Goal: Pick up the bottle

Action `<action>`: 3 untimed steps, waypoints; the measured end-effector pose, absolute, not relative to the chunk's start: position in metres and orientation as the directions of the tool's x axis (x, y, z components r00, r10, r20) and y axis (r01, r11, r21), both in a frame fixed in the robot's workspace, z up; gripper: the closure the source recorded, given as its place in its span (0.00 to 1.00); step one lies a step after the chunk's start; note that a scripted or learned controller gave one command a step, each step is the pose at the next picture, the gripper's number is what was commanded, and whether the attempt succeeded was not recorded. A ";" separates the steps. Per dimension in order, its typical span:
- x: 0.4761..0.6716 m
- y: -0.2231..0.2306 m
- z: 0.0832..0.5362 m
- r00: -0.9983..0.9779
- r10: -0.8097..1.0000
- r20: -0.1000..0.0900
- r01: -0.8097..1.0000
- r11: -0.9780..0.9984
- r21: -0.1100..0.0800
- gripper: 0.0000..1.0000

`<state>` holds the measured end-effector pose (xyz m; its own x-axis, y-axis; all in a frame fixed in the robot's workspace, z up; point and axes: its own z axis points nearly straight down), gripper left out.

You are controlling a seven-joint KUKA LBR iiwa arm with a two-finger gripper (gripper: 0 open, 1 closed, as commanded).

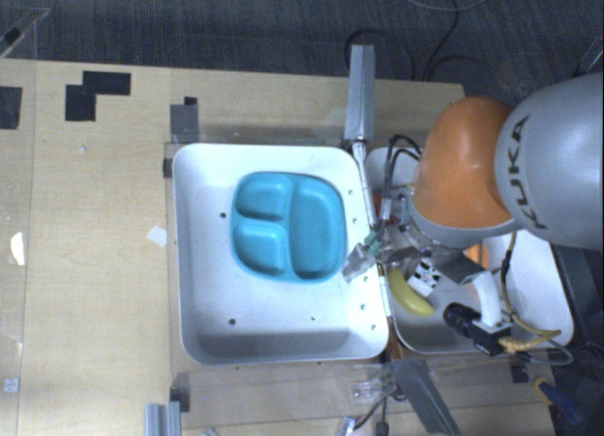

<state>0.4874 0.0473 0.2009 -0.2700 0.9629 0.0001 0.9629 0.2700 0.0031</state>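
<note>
My gripper (362,259) hangs over the divide between the two bins, its metal tip just above the left bin's right rim. Nothing shows between the tips. The grey arm and its orange band cover most of the right bin (557,311). A pale rounded thing (389,172) peeks out at that bin's far left corner; I cannot tell whether it is the bottle. A yellow curved thing (410,294) lies in the right bin just below and to the right of the gripper.
A blue divided plate (288,225) lies in the middle of the left bin (208,311), its right edge close to the gripper. A small orange thing (475,255) shows under the arm. Metal brackets stand at the bins' far and near edges.
</note>
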 end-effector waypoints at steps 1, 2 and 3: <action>0.535 0.043 0.185 -0.157 0.988 0.000 0.988 0.157 0.004 0.00; 0.545 0.014 0.186 -0.243 0.970 -0.001 0.970 0.243 0.007 0.00; 0.545 0.014 0.186 -0.243 0.970 -0.001 0.970 0.243 0.006 0.00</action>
